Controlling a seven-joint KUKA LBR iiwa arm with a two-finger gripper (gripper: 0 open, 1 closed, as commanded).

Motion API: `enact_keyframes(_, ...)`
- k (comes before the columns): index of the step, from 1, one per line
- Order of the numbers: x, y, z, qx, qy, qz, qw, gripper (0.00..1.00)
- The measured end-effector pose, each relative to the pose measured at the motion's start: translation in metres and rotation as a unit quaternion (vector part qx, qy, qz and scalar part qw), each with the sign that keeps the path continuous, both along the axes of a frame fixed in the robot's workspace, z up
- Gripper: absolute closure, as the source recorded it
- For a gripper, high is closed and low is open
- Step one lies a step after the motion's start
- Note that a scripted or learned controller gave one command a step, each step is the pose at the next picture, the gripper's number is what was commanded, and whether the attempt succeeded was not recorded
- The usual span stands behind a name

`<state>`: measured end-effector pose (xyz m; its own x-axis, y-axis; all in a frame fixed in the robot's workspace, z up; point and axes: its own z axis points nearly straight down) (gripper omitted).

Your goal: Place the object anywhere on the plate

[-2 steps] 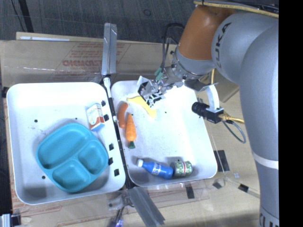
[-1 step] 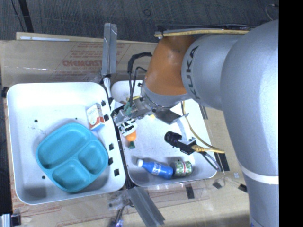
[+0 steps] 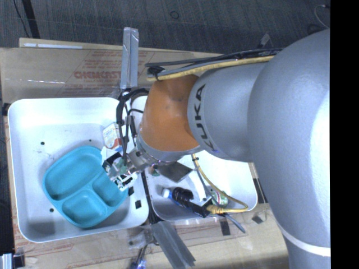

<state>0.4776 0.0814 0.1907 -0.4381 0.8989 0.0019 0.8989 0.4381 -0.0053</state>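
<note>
the left bin [image 3: 50, 128] holds the blue plate [image 3: 76, 186], a divided one lying flat toward the bin's 5 o'clock corner. the gripper [image 3: 119, 171] hovers at the plate's 3 o'clock rim, right over the edge and not over the middle.

to do this step well, i judge the gripper should shift toward 9 o'clock until it stands over a compartment floor, clear of the rim and the raised dividers, then come low before letting go, so the object settles flat and does not tip off the edge into the bin. any compartment will do.

much is hard to read here. the gripper's tip is a small clutter of black, white and a bit of green, and i cannot tell whether it is apart, together or clamped on anything. so i cannot say for sure where the object is: it may be in that clutter. a small white and red scrap [image 3: 111, 134] shows at the plate's 1 o'clock, just above the gripper, and i cannot tell whether it lies on the bin floor or hangs from the tool.

the arm [image 3: 168, 119] covers the seam between the 2 bins and most of the right bin [image 3: 238, 175]. a flat grey piece [image 3: 176, 171] shows there, half under the arm.
</note>
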Motion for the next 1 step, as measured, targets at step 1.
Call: enact_keyframes(1,0.0011,-0.0015,0.0093,-0.0003,0.001,0.0,1.0,1.0)
